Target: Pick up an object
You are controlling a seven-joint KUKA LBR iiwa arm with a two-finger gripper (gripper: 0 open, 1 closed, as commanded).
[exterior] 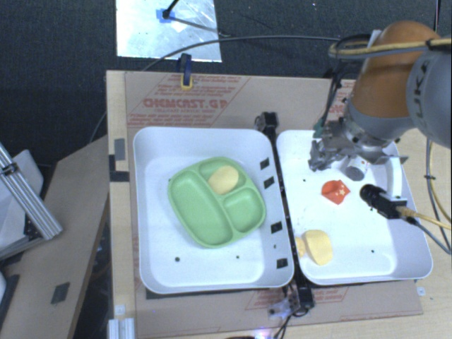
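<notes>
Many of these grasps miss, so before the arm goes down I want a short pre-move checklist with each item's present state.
1. A target lies in the right bin: ok, red object and yellow object.
2. Red object free of neighbours: ok, apart from the yellow one and the walls.
3. Tool above the red object: not ok, it sits toward the bin's far left corner, up-left of it.
4. Tool carries nothing: cannot tell, its tips are blurred.
5. Yellow object graspable from above: cannot tell, it lies close to the left wall.
6. Green tray with its yellow piece out of the way: ok, in the left bin.
</notes>
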